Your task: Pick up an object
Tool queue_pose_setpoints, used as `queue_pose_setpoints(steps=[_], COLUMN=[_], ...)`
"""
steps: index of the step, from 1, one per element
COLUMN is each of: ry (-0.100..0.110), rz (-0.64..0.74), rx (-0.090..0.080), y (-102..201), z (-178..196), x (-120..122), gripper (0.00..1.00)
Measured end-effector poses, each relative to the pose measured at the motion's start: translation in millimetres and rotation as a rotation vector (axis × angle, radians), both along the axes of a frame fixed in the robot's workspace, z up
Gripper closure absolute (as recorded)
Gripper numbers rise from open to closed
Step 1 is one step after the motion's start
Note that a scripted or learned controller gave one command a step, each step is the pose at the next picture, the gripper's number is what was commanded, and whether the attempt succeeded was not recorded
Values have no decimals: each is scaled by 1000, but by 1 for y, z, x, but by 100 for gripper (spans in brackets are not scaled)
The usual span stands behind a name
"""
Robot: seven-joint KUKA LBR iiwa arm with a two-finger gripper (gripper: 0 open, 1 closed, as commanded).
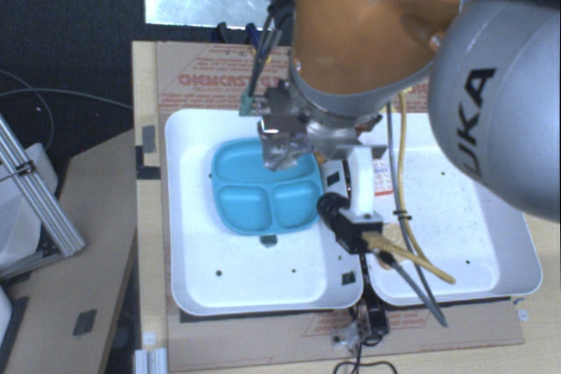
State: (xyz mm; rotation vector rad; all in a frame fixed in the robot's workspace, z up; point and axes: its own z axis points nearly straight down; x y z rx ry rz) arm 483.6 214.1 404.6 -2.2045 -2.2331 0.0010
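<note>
- Hand (280, 155): one; whether open or closed cannot be told.
- Blue plate (263, 204): one, three compartments, directly beneath the hand.
- White bins: two; one (228, 276) beneath the hand holding the plate, the other (473, 223) beside it.

The sectioned plate (250, 201) is sky-blue, the bin (237, 276) under it white.

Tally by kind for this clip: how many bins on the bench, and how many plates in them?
White bins: 2 (left bin, right bin)
Blue divided plate: 1, in the left bin
Total: 3
</note>
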Motion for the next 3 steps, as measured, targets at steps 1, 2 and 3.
queue_pose_setpoints(steps=[1, 2, 3], ry=[-7, -5, -5], rz=[-4, -19, -5], rx=[1, -3, 1], y=[-5, -80, -19], z=[13, 12, 11], x=[4, 4, 3], gripper=[100, 100, 100])
